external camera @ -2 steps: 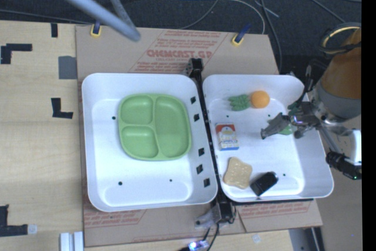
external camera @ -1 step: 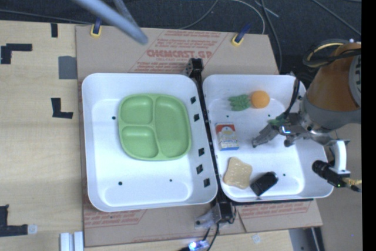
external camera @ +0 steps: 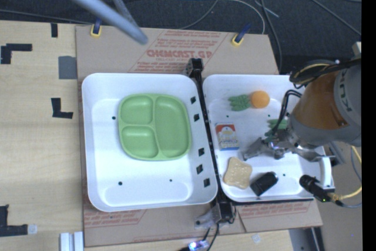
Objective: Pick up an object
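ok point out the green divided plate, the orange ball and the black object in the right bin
green divided plate (external camera: 155, 126), camera view, on the middle of its long right section
orange ball (external camera: 259, 99), camera view, on its centre
black object (external camera: 264, 183), camera view, on its middle
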